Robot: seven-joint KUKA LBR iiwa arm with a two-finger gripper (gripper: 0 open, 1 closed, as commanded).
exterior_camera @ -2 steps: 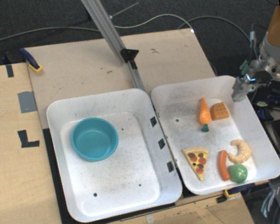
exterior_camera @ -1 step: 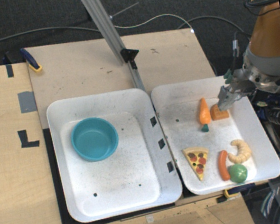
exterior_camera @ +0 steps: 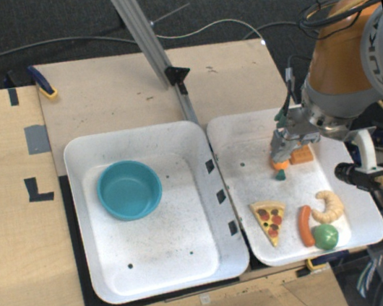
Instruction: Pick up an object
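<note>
My gripper (exterior_camera: 281,153) hangs low over the upper middle of the right bin (exterior_camera: 247,135), beneath the grey and orange arm. Right beside it on the bin floor lies an orange block (exterior_camera: 302,156). A small orange piece (exterior_camera: 279,165) shows at the gripper's tip, with a tiny teal bit (exterior_camera: 281,176) just below it. The arm's body hides whether anything is gripped. Nearer the front of this bin lie a pizza slice (exterior_camera: 270,220), a red-orange sausage (exterior_camera: 305,225), a tan croissant-like piece (exterior_camera: 328,205) and a green ball (exterior_camera: 325,236).
The left bin (exterior_camera: 103,274) holds a teal bowl (exterior_camera: 130,189) in its upper left part. A grey metal pole (exterior_camera: 144,32) slants down to the ridge between the bins. Cables and black fittings crowd the right bin's right rim.
</note>
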